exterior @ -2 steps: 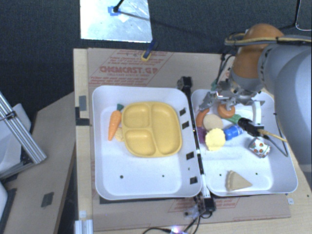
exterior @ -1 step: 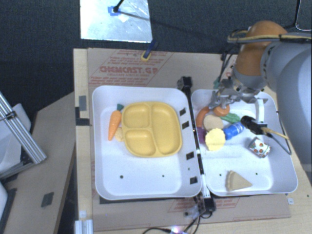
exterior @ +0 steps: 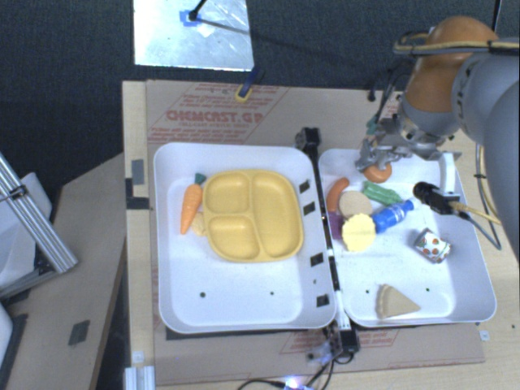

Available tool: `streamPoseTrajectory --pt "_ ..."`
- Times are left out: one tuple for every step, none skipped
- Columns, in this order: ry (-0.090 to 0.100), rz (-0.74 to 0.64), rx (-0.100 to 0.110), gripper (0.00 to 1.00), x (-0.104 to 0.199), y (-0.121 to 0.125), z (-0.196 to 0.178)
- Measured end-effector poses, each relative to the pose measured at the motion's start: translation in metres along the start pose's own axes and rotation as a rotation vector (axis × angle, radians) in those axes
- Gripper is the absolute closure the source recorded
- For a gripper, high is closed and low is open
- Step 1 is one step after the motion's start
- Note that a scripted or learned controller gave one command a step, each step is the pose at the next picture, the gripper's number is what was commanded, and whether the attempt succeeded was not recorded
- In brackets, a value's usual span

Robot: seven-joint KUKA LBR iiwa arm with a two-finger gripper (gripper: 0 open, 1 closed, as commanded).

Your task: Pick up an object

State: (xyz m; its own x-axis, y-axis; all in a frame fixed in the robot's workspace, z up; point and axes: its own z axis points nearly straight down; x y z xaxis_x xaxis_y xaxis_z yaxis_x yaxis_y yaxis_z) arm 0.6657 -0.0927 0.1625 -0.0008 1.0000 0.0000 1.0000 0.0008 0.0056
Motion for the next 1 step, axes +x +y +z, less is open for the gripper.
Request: streamPoseTrajectory --pt "0.0 -0.003 0.001 1.0 -0.0022 0.0052 -0.044"
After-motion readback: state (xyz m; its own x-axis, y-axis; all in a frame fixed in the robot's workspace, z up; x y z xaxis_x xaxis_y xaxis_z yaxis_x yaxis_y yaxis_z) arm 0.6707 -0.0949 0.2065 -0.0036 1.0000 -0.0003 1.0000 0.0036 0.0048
